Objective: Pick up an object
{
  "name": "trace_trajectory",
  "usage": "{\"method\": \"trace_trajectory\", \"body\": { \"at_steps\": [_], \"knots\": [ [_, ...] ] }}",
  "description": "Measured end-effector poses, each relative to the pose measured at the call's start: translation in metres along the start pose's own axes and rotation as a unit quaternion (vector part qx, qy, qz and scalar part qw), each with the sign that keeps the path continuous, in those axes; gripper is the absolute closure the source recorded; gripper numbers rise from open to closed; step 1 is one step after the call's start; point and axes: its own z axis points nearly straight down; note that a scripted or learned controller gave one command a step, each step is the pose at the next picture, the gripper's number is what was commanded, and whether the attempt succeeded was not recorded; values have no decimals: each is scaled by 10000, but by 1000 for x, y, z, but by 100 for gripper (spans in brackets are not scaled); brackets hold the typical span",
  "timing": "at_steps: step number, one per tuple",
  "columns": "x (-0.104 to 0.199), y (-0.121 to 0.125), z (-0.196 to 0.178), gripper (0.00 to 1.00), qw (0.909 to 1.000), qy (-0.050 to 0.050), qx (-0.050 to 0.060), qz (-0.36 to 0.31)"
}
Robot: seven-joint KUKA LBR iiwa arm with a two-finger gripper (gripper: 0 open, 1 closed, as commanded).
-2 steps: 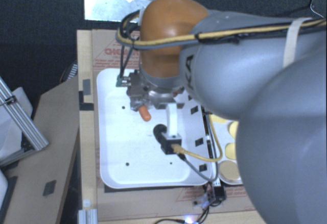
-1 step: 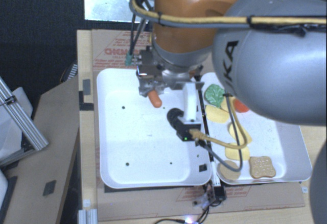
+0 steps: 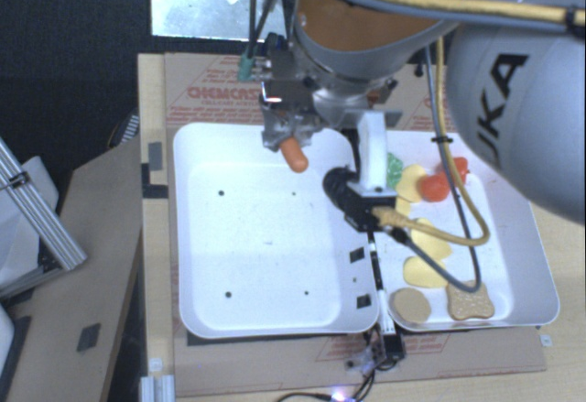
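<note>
Cardboard-lined bench, two white bins (image 3: 211, 208). Gripper (image 3: 291, 146) above left bin's far edge, closed on small orange piece (image 3: 295, 156), held right at fingertips. Lift straight, slow; marginal hold, could slip.

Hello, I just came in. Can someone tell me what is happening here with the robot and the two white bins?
A KUKA arm reaches in from the right, above two white bins. Its gripper hangs over the far edge of the left bin, with a small orange object at its tip, apparently between the fingers and lifted. The right bin holds more toy food pieces: a red one, yellow ones, a round tan one and a tan bone-shaped one.
</note>
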Motion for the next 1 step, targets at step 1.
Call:
{"method": "trace_trajectory", "body": {
  "at_steps": [1],
  "knots": [
    [-1, -15, 130, 100, 10000, -39, 77, 27]
  ]
}}
